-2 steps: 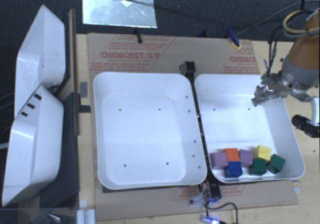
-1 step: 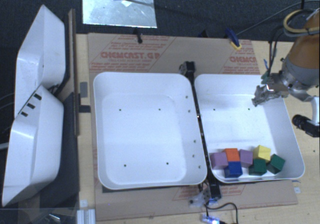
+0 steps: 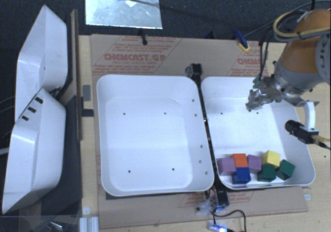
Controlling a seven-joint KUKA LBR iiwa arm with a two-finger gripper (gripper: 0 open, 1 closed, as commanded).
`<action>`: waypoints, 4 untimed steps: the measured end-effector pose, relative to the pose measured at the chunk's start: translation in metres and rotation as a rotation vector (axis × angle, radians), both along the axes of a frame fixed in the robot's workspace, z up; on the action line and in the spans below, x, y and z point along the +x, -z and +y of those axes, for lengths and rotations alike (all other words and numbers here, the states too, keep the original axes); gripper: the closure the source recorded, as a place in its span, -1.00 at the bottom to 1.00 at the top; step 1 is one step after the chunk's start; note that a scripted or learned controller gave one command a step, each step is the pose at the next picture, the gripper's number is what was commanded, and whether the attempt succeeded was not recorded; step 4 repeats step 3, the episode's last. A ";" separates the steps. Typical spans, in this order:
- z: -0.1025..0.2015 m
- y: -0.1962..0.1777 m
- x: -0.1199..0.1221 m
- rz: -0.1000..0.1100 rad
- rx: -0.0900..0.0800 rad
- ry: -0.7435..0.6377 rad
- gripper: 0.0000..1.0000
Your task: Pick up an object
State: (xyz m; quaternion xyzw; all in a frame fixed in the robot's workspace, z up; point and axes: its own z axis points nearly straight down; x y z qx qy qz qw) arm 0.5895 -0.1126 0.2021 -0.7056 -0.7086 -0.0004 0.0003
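At the near edge of the right shallow white plastic bin, around six o'clock in it, we see a cluster of small blocks pressed together against the front wall. From left to right we make out a pale purple cube, an orange cube with a blue cube just in front of it, a second pale purple cube, a yellow cube, and two dark green blocks. The blocks touch their neighbours.

To the left, at nine o'clock from that bin, we see the left shallow white plastic bin, the two sitting side by side on the desk.

Farther back, near twelve o'clock over the right bin, we find the metal two-finger gripper hanging from the grey arm with its orange band, well apart from the blocks. We cannot tell how the jaws stand, and nothing shows between them.
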 end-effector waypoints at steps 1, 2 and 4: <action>0.056 0.001 -0.010 0.000 0.000 -0.001 1.00; 0.103 -0.003 -0.001 -0.001 0.000 0.000 1.00; 0.160 -0.001 -0.009 0.000 0.000 0.000 1.00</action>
